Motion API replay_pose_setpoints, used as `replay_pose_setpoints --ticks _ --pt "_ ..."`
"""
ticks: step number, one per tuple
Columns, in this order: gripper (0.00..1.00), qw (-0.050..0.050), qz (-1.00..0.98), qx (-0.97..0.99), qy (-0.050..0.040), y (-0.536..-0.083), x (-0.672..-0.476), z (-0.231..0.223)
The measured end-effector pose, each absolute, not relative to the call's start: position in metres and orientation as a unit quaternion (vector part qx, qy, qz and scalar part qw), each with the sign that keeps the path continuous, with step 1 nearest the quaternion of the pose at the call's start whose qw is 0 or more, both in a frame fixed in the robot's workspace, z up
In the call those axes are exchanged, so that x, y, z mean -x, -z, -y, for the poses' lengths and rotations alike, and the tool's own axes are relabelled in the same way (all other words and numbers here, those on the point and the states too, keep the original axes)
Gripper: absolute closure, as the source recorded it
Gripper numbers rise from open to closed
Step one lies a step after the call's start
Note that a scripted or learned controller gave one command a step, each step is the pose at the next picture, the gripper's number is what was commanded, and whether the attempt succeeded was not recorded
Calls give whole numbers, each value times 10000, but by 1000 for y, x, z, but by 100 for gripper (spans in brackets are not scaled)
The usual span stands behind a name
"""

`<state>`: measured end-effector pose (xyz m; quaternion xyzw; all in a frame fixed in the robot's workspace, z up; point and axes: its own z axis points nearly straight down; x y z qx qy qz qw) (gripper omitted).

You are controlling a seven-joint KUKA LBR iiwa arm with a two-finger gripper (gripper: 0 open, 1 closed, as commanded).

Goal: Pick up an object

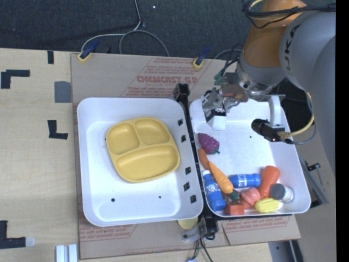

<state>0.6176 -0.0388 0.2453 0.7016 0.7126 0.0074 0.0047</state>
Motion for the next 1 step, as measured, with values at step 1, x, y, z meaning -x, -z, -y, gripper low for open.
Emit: replay_pose_setpoints --ticks 1 --pt "100 -8 -7079 -7063 10 -227 -597 28"
